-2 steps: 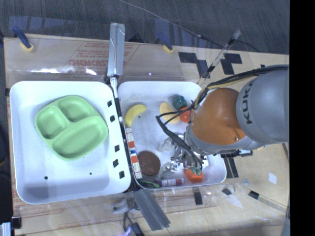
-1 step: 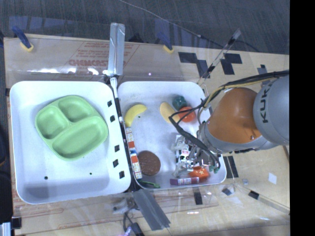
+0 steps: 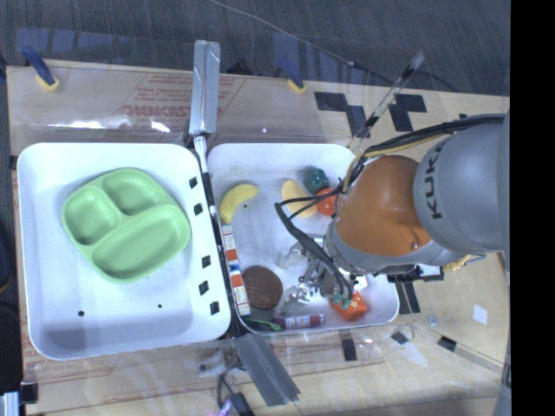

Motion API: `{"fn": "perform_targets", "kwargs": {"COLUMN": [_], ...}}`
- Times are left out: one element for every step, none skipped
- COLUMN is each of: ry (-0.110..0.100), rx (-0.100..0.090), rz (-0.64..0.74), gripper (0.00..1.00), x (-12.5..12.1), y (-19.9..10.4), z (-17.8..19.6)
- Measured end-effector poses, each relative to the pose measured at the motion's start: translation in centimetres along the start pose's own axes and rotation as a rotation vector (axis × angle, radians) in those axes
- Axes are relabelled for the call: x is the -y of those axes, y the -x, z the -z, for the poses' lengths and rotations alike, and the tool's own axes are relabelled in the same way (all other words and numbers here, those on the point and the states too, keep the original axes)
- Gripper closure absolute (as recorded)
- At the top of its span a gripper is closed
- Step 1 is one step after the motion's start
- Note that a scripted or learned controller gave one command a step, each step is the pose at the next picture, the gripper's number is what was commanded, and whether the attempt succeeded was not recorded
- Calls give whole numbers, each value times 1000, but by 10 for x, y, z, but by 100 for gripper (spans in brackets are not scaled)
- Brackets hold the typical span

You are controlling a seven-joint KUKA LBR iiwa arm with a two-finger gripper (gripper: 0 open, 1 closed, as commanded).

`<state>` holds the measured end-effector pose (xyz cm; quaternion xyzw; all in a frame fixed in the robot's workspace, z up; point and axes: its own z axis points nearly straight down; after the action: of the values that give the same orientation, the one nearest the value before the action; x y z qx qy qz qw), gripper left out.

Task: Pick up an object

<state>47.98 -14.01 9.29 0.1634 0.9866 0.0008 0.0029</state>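
Note:
My gripper (image 3: pixel 310 286) is down in the right bin (image 3: pixel 260 165), near its front edge, under the orange wrist band. An orange block (image 3: pixel 351 306) lies just to its right, and a brown round object (image 3: pixel 261 286) just to its left. A purple marker (image 3: pixel 290 321) lies along the front wall below it. Farther back are a yellow banana (image 3: pixel 235 200), a dark green object (image 3: pixel 315 179) and a red-orange piece (image 3: pixel 326 203), partly hidden by the arm. Nothing visibly sits between the fingers.
The left bin (image 3: pixel 35 232) holds a light green divided plate (image 3: pixel 127 224). A divider with black marks (image 3: pixel 208 224) separates the two bins. The big grey arm (image 3: pixel 460 189) covers the right bin's right side. Cables loop over the bin.

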Motion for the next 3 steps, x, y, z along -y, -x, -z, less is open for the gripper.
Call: {"fn": "perform_targets", "kwargs": {"ry": [-2,-2,-1], "rx": [1,-5,-4], "rz": [72,-9,-153], "gripper": [0,0,0], "x": [18,19,38], "y": [127,60,12], "z": [1,-1,0]}}
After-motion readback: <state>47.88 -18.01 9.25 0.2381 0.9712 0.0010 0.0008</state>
